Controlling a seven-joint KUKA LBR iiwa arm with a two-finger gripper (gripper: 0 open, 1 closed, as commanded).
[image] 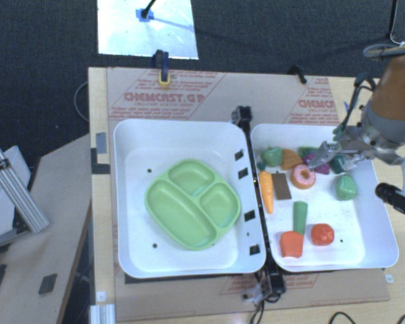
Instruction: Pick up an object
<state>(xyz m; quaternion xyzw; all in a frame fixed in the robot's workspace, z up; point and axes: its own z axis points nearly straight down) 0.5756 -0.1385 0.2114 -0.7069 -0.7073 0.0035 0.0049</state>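
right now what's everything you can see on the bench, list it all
white bins: two, side by side on the bench
divided plate: one, light green, in the left bin
carrot: one, orange, right bin by the divider
brown block: one, beside the carrot
donut: one, pink and tan, right bin
green cylinder: one, right bin centre
tomato: one, red, near front
orange-red piece: one, front of right bin
green vegetable: one, right side
clamp: one, yellow and dark, at the board's far edge
claw: one, grey, over the right bin's far side

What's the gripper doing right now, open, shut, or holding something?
Gripper: low over the right bin near the donut; open or shut cannot be told.
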